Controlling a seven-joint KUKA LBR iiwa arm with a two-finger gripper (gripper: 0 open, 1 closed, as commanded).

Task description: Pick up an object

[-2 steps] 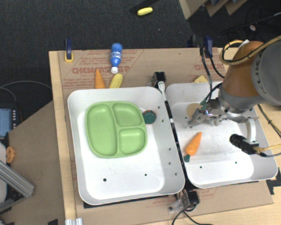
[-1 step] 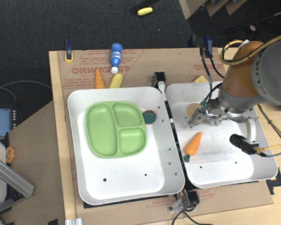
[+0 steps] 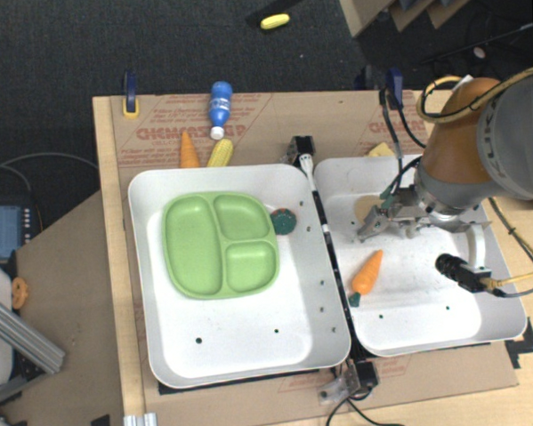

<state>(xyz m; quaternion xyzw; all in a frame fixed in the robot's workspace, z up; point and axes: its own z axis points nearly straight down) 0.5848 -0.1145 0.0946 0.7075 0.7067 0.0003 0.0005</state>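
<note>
The gripper (image 3: 374,222) hovers in the right bin (image 3: 415,329); whether its jaws are parted is unclear. The toy carrot (image 3: 368,273) lies just nearer. Center over it, then descend squarely.

Red print is seen on the cardboard (image 3: 270,105) under the bins — mirrored and faint, so no word can be read.

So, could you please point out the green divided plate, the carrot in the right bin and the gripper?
green divided plate (image 3: 221,244), camera view, on its centre ridge.
carrot (image 3: 368,272), camera view, mid-body.
gripper (image 3: 371,228), camera view, between its fingertips.
</note>
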